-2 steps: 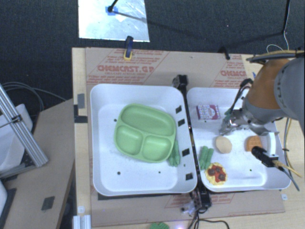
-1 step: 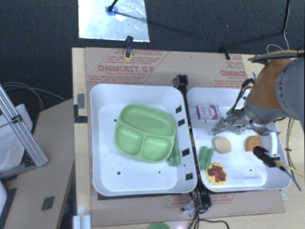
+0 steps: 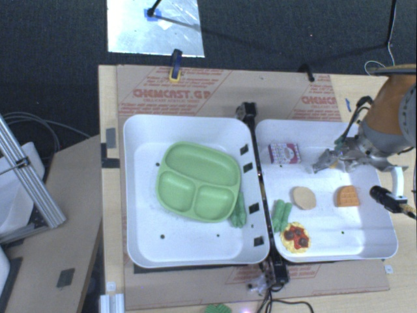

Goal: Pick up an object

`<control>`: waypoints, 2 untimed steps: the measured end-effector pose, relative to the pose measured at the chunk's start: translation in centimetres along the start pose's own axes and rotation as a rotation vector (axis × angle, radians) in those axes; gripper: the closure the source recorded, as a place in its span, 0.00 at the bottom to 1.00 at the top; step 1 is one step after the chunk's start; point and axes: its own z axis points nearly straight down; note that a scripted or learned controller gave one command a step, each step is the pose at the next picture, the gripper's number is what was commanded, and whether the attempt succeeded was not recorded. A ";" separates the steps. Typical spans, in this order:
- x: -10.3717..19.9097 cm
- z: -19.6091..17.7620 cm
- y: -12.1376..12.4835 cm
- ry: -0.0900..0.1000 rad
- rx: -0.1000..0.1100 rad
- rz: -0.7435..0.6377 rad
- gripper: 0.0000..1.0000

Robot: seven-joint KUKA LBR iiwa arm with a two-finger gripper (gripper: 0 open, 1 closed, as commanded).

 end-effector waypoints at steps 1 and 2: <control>0.3 0.1 -6.5 0.005 0.009 0.001 0.00; 1.2 0.1 -5.9 0.003 0.005 -0.005 0.00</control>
